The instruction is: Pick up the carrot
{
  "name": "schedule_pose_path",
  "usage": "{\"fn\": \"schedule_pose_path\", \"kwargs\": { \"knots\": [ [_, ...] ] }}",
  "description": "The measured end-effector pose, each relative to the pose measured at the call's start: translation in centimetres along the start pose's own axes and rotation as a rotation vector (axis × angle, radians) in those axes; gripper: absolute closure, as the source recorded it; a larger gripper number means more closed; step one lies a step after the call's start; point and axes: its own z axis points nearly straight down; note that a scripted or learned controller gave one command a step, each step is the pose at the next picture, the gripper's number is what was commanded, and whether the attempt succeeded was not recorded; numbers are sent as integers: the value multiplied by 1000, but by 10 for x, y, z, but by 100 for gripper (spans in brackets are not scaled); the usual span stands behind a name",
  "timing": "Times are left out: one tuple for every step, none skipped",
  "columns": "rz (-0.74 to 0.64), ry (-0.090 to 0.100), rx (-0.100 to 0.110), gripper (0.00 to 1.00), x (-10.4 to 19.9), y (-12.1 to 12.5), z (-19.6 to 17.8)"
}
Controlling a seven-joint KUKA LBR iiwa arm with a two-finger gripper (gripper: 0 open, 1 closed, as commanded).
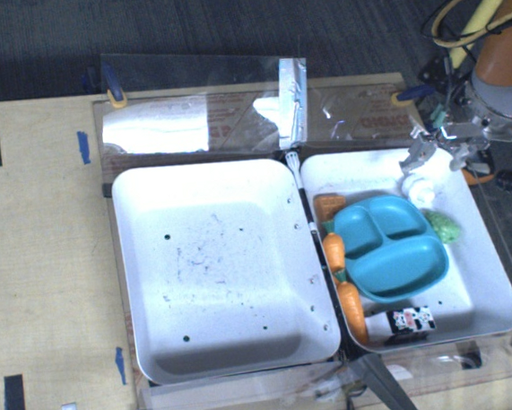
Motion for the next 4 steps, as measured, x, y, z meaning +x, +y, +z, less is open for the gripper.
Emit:
{"fn": "schedule_pose_path", "kwargs": {
  "knots": [
    [265, 1, 2, 0, 32, -27, 101],
    [630, -3, -22, 0, 51, -106, 105],
    [792, -17, -42, 0, 110, -56, -2],
    [794, -19, -38, 0, 108, -58, 0]
  ]
}}
